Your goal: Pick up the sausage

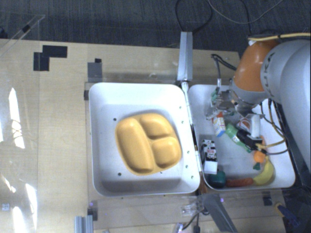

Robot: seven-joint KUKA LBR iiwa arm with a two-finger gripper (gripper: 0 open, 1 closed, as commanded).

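Reaching in from the right, the grey arm point(286, 81) with its orange band point(252, 64) hangs over the upper part of the right bin point(197, 101), and its tool point(221, 103) sits low among the clutter there; whether the tool is released or clenched cannot be told from this slant, and nothing is plainly seen in its grasp. Well apart from it, the sausage point(239, 182) lies flat along the bin's front wall, a reddish-brown length between a dark green object point(217, 179) in the front left corner and a yellow banana point(265, 174) curving at its right end. A small orange piece point(260, 157) rests just above the banana, and a green bottle-like item point(237, 134) lies tilted near the middle of the bin. A small black and white box point(209, 149) stands by the bin's left wall. On the table point(48, 130), the left bin point(97, 178) holds a yellow three-part tray point(146, 142).
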